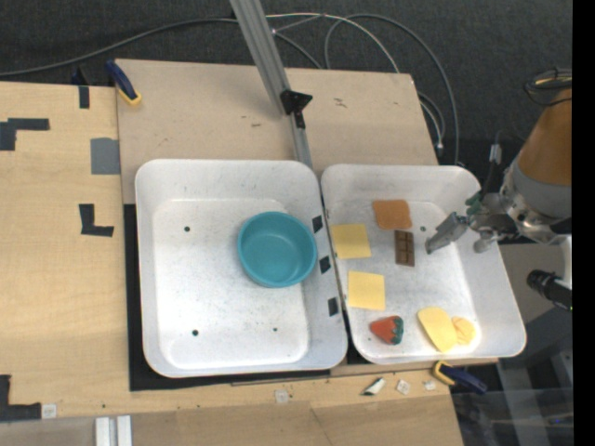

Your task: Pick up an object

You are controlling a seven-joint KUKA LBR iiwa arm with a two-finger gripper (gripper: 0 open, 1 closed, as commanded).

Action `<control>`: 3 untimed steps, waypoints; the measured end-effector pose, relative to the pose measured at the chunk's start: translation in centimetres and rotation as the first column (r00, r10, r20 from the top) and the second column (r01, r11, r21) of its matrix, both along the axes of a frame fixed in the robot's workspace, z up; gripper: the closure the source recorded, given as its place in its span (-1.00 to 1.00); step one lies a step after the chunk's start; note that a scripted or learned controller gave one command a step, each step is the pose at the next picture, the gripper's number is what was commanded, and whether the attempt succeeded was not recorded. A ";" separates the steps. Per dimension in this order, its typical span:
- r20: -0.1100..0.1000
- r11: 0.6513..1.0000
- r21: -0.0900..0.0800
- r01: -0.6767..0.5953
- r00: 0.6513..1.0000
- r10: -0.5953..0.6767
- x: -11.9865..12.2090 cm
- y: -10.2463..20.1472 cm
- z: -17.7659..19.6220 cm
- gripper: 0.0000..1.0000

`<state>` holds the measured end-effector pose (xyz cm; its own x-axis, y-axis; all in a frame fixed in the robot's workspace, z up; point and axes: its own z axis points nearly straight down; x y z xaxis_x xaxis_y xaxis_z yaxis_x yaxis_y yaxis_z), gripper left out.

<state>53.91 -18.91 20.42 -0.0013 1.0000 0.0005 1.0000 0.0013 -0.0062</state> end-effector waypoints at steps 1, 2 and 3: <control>0.000 1.000 0.000 0.000 1.000 0.000 -0.1 -0.1 -4.4 -1.00; -0.001 1.000 0.001 0.000 1.000 0.000 -0.8 0.6 -9.2 -1.00; 0.002 1.000 0.001 -0.002 1.000 0.002 -0.7 0.7 -7.9 1.00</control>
<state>53.23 -18.25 12.49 -0.0030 1.0000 0.0015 1.0000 0.0030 -0.0037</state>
